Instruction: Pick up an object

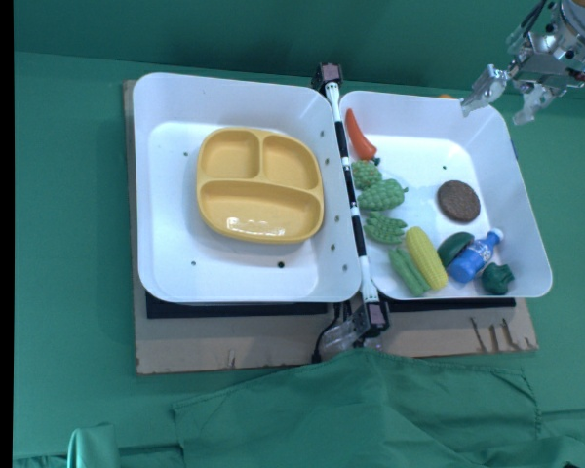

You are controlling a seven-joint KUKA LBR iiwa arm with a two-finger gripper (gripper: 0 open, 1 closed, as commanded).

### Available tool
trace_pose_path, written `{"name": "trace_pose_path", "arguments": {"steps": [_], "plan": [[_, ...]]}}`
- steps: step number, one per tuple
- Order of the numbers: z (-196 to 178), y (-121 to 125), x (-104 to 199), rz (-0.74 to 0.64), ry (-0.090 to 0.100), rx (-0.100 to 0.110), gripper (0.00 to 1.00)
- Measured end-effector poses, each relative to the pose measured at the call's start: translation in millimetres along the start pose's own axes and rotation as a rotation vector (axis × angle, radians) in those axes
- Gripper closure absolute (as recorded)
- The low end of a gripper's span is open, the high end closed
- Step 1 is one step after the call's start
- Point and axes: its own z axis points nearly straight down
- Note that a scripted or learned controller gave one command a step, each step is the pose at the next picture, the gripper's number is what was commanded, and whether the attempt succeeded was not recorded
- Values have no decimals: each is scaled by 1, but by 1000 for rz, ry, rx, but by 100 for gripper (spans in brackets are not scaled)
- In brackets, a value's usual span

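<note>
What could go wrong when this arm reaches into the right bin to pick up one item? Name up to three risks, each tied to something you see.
1. The corn, green pod and blue bottle lie packed together, so the hand may nudge or catch a neighbour.
2. The red pepper lies against the bin wall, leaving little finger room.
3. The brown disc lies flat and may slip.

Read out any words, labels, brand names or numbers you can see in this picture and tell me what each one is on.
No text can be read anywhere in this view.
The small blue bottle in the right bin may carry a label, but it is too small and blurred to read.
The yellow divided plate in the left bin shows no markings.
The brown round patty shows none either.
</note>
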Motion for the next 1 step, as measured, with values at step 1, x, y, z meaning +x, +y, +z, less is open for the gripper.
{"name": "trace_pose_path", "arguments": {"steps": [1], "plan": [[78,53,-18,-2,-3,1,0]]}}
